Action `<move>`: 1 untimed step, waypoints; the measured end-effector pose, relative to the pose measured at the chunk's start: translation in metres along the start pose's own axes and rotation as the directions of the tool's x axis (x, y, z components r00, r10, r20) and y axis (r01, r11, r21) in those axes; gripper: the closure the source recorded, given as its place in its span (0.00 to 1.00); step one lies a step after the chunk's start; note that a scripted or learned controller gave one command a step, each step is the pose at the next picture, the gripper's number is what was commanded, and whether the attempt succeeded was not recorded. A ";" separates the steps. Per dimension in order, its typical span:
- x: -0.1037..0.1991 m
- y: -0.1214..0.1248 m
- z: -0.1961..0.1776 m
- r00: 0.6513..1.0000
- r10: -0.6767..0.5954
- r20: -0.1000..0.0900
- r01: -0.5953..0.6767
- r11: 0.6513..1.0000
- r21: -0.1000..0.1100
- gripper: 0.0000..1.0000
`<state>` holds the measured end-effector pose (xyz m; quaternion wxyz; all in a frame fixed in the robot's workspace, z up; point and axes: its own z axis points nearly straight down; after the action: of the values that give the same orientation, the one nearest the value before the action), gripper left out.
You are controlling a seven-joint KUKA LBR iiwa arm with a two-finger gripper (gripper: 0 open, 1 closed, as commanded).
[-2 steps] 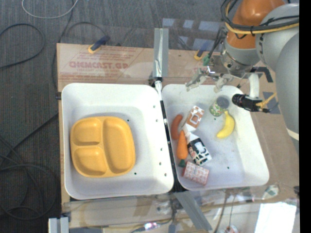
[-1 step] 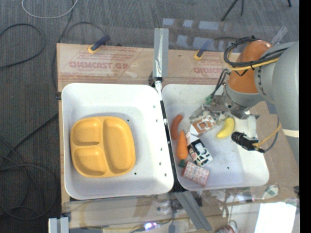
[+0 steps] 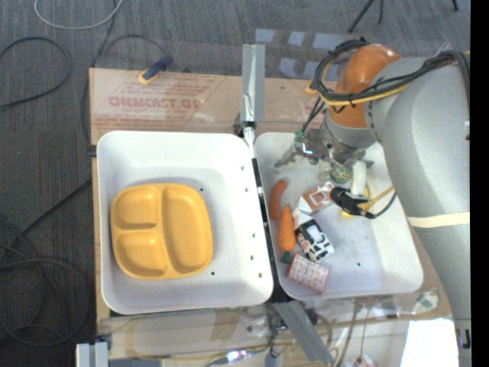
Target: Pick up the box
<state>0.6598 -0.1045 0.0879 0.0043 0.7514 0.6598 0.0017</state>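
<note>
The box [image 3: 309,274] sits flat at the near edge of the right bin [image 3: 397,266], long side slanting. The gripper [image 3: 334,167] hangs at the far end, so the box is toward me from it, past the carrot [image 3: 286,229].
</note>
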 end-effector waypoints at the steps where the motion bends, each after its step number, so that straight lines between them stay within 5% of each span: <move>1: -0.052 -0.051 0.000 0.974 0.227 -0.004 -0.227 0.974 0.001 0.00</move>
<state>0.6027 -0.1497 0.0881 0.0027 0.8217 0.5699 0.0034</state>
